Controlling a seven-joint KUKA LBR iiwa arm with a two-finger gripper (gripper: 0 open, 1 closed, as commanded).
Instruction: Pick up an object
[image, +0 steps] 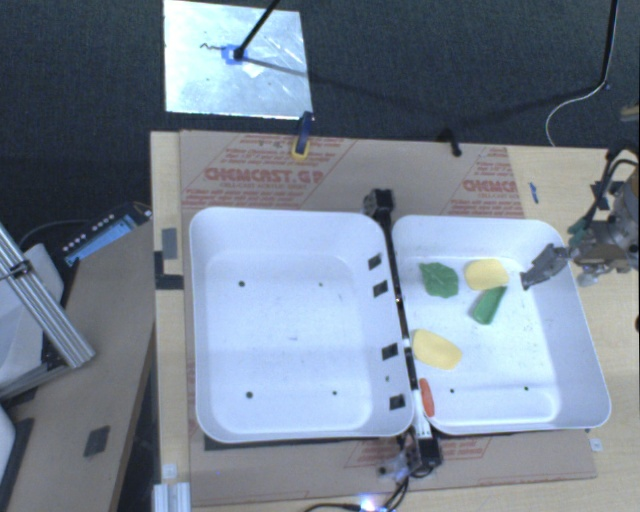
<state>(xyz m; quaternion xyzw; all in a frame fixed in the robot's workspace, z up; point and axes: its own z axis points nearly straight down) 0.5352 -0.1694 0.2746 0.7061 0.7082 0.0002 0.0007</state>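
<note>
Orange piece (427, 398), lowest in frame, lies at the right bin (575, 330)'s near-left corner beside the divider. Gripper (540, 266), reaching in from the right over the bin's right rim, carries nothing visible; finger spacing cannot be told. Nearby: yellow piece (486, 272), green block (488, 304), green leafy piece (438, 279); further, yellow oval (436, 349), left bin (290, 320).

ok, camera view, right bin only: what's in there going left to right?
Small orange piece by the divider → lower yellow object → green leafy object → upper yellow object and green stick, too level to order → gripper at the right rim.
</note>
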